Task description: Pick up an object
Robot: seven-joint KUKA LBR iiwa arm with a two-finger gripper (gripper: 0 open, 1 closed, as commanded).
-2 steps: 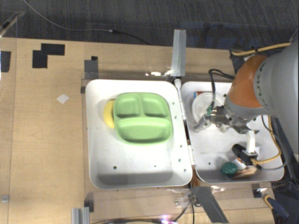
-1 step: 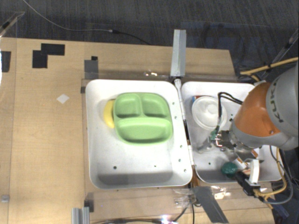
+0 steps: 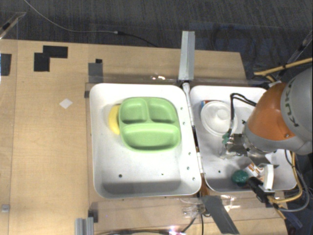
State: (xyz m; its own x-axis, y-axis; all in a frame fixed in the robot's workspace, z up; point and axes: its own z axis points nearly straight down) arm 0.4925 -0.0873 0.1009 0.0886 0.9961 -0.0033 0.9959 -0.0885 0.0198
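Arm's orange wrist band (image 3: pixel 271 114) sits highest, closest to cam, over the right bin (image 3: pixel 215 177). Below it the gripper (image 3: pixel 234 146) is down low in that bin, just beside a clear round lid/cup (image 3: pixel 216 115). Can't tell its state or whether it has anything. A dark teal object (image 3: pixel 239 176) lies near the bin's front, untouched. Left bin (image 3: pixel 142 175) has a green divided tray (image 3: pixel 148 123) w/ a yellow item (image 3: pixel 113 120) tucked at its left edge. Judging: nothing lifted yet, pick not done; grasp + raise remain.

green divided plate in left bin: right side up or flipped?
Right side up. The green plate shows three recessed compartments facing the camera, lying flat in the left bin, partly covering a yellow object.
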